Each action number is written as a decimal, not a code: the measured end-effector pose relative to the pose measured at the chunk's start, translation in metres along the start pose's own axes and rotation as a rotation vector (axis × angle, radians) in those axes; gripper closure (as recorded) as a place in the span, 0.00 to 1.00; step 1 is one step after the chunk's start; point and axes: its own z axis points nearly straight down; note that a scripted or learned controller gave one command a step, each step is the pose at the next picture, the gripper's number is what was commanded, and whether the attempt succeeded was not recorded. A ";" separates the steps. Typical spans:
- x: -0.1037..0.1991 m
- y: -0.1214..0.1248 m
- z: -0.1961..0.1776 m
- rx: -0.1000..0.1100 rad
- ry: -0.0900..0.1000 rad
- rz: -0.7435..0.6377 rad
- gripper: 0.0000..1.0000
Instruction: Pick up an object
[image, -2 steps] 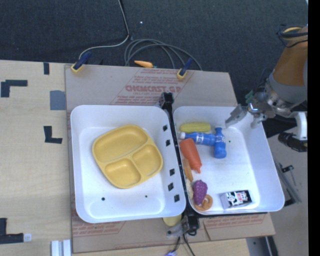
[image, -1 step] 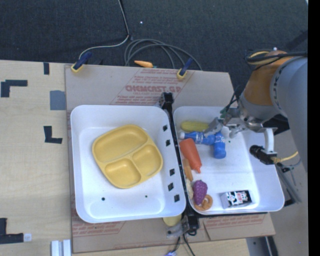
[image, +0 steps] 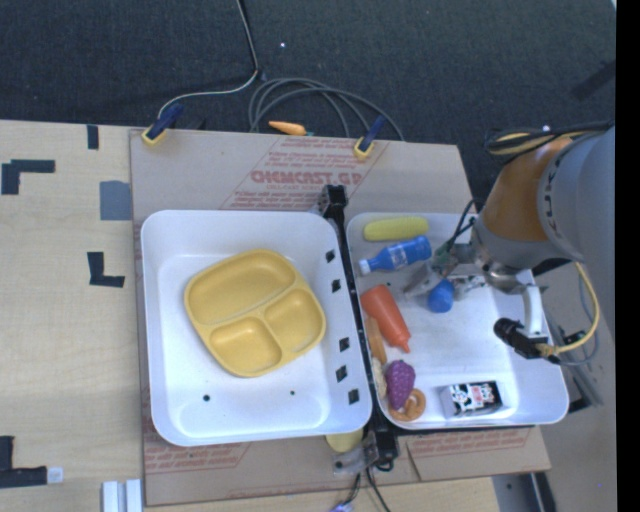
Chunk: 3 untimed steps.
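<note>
You see the grey arm with its orange band (image: 520, 195) reaching in from the right over the right white bin (image: 520, 385). Its two-finger gripper (image: 432, 282) sits low in that bin, just above a small blue round object (image: 440, 298). Beside it to the left lie a blue plastic bottle (image: 396, 255), a yellow oblong piece (image: 395, 228) and an orange bottle (image: 386, 317). The left white bin (image: 170, 400) holds a yellow three-compartment plate (image: 254, 311).

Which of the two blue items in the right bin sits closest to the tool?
The small round blue object, right at the tool; the blue bottle lies farther left, under the yellow piece.
</note>
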 end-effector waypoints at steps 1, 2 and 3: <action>0.027 0.009 0.007 0.010 -0.002 -0.001 0.00; 0.026 0.009 -0.003 0.010 -0.002 0.001 1.00; 0.026 0.009 -0.003 0.010 -0.003 0.001 0.00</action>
